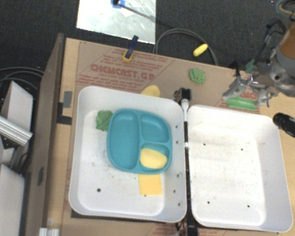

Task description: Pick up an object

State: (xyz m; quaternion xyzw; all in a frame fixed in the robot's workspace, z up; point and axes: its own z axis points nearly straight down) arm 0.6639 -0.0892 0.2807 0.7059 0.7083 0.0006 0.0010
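View from above the table: two shallow white bins side by side. In the left white bin (79,187) we see a teal plastic divided tray (128,139) with a rounded yellow lump (153,158) lying in its lower right compartment; a flat yellow square slice (150,185) lies on the bin floor just below the tray, and a small green leafy piece (103,119) touches the tray's left edge. The right white bin (237,177) lies beside it. The arm's pincer (246,92) hangs beyond that bin's far rim, over a green oblong object (241,103) on the cardboard; we cannot tell its opening. We judge the yellow lump the likeliest target: probably light, smooth, perhaps slippery, best taken across its short width. The flat slice offers little edge to hold
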